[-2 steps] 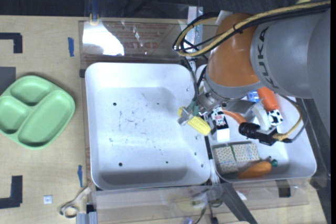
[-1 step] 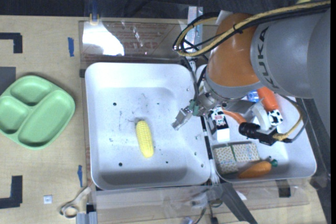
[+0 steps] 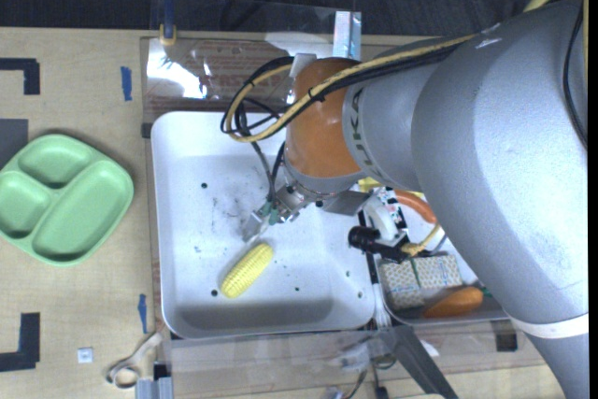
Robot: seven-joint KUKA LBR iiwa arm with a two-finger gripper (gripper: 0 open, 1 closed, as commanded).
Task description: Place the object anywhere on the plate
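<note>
Yellow corn [image 3: 247,268] lies just below my gripper [image 3: 265,218] in the bin [image 3: 187,201], ungrasped; finger state I cannot tell. Descending off-centre could roll it away, I reckon.

Robot lab bench, taped wooden top [image 3: 84,107], white bin [image 3: 182,201], cabling [image 3: 245,103]

A yellow toy corn cob with rows of moulded kernels [image 3: 247,269] lies on its side on the floor of the white shallow bin [image 3: 182,201], towards its near edge, angled with one end pointing up and right. A pale green plastic plate with three compartments [image 3: 62,198] sits flat on the counter to the bin's left, well apart from the cob.
</note>
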